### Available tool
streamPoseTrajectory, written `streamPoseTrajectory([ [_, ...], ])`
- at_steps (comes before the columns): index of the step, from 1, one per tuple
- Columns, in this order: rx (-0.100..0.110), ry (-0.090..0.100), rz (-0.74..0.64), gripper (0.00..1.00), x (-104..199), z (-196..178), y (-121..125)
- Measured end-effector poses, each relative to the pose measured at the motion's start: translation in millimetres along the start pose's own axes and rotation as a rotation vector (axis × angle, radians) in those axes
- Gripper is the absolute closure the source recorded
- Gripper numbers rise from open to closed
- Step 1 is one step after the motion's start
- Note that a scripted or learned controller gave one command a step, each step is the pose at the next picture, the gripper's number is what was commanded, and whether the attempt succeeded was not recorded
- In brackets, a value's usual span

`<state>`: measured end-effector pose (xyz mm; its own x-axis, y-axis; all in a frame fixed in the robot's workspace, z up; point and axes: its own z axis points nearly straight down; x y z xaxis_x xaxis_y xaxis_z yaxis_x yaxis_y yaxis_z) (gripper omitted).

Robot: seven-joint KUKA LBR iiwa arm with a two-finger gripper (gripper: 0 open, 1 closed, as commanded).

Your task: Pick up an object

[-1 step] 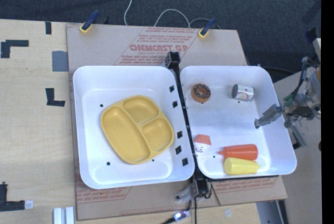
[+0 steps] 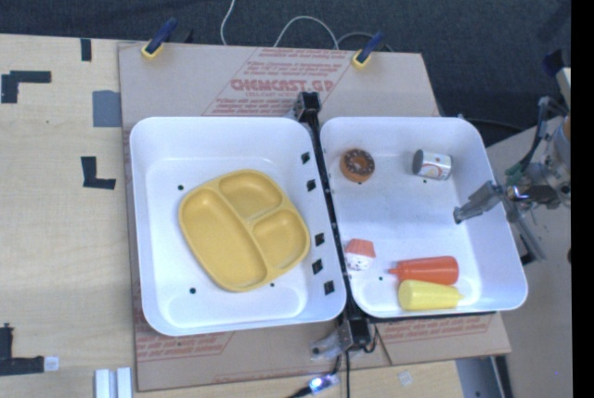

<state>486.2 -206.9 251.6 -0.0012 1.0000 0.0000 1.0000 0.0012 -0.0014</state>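
Observation:
The right bin (image 2: 498, 166) holds a brown doughnut (image 2: 357, 164), a small silver can (image 2: 432, 164) lying on its side, a little red and white piece (image 2: 359, 253), an orange bottle-shaped toy (image 2: 427, 269) and a yellow toy (image 2: 429, 295) just in front of it. My gripper (image 2: 471, 206) reaches in over that bin's right rim. It sits below and to the right of the can, with nothing seen in its hold.
In the left bin (image 2: 148, 201) lies a yellow divided plate (image 2: 243, 227). A black divider with clips (image 2: 320, 201) runs between the bins. Cardboard (image 2: 278, 81) lies under both, held by yellow and blue clamps at the back.

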Motion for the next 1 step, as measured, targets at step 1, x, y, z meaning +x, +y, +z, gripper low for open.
streamPoseTrajectory([
  [1,0.004,0.001,0.001,0.0,-9.5,51.8,1.4],
])
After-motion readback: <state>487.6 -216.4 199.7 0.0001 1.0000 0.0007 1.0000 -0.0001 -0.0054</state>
